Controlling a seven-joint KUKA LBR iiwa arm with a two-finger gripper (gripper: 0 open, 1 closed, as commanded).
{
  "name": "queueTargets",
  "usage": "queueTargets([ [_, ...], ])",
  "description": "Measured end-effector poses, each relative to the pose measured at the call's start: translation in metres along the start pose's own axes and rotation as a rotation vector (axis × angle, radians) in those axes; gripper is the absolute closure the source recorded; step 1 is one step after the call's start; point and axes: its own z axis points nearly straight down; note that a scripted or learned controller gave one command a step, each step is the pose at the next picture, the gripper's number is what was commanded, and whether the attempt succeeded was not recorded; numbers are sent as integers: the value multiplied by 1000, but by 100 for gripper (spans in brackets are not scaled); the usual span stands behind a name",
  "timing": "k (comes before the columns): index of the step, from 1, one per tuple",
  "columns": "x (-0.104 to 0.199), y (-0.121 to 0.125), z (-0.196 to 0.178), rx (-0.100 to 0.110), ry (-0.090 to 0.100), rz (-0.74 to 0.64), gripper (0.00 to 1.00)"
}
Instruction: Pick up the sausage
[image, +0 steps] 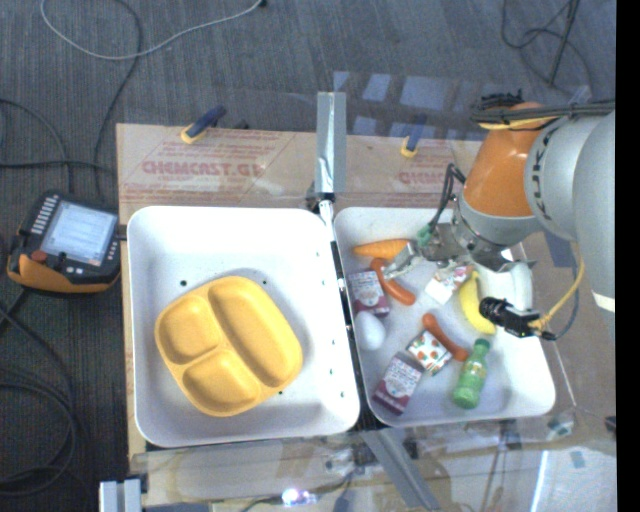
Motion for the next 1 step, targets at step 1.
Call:
queueTargets([
  [1,4,-1,13,-28,-9,-34,0],
])
